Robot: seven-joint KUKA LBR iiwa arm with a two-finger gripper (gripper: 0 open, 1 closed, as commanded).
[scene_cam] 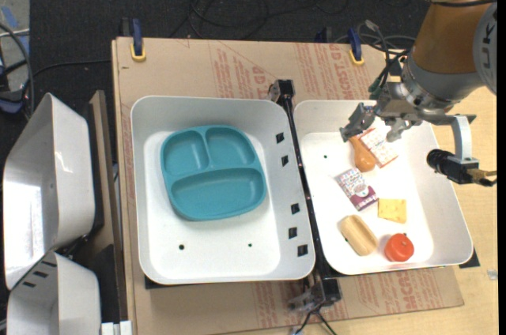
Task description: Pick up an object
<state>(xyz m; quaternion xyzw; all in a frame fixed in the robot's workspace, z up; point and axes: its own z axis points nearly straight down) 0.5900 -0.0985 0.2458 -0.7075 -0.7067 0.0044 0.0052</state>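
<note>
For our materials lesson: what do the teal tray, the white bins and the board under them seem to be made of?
Teal tray: likely moulded plastic, smooth and matte, with one even colour and rounded compartments.
White bins: probably thin formed plastic, slightly glossy, with rounded corners.
Board: looks like cardboard, dull brown with red printed lettering.
</note>
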